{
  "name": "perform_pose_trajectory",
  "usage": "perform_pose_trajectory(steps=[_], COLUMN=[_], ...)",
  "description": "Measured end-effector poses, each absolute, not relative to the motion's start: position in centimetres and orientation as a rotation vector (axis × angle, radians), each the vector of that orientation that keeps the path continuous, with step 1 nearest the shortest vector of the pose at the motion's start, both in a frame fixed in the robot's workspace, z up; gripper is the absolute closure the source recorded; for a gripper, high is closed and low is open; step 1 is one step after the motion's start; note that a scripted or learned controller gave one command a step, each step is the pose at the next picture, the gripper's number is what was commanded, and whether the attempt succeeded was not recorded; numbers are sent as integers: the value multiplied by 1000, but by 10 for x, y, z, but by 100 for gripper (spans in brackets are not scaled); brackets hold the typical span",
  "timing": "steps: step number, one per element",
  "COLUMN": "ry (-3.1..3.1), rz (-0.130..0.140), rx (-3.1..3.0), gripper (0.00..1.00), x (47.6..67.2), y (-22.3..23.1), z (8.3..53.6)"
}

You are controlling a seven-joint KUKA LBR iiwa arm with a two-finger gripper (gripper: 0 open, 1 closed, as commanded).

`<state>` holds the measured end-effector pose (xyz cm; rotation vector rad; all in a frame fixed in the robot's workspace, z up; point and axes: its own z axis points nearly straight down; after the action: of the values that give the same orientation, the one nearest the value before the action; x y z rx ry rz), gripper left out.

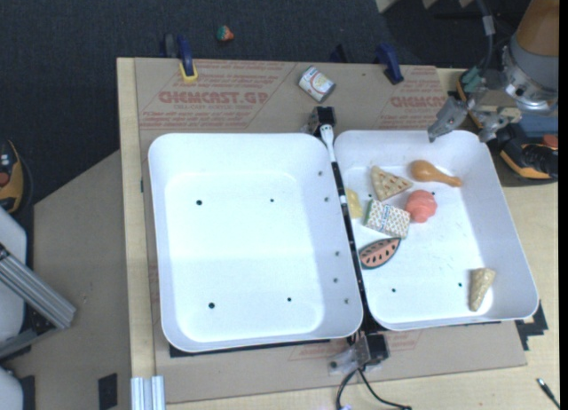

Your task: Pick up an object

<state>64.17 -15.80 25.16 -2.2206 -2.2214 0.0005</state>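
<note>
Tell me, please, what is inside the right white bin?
Inside the right bin: a waffle wedge, a chicken drumstick, a pink ball, a patterned block, a watermelon slice, a yellow piece and an ice-cream cone. The block covers whatever lies beneath it.

A brown board (266, 89) printed with red lettering covers the bench (80, 222), held at its far edge by two blue clamps (185, 55), one near each far corner. Two shallow white bins sit side by side on the board, the left bin (160, 222) and right bin (510, 222) touching along a black hinge strip (342, 213). A small white box (316, 83) lies tilted on the board beyond the bins, between the clamps. Cables (364, 373) trail off the board's near edge. Dark carpet (89, 0) surrounds the bench.
</note>
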Motion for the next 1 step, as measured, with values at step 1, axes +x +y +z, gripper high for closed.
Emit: perform_pose_trajectory(steps=[1], ry=[-2209], rz=[12], rx=[-2219], gripper=[0], x=[620], y=[-200], z=[130])
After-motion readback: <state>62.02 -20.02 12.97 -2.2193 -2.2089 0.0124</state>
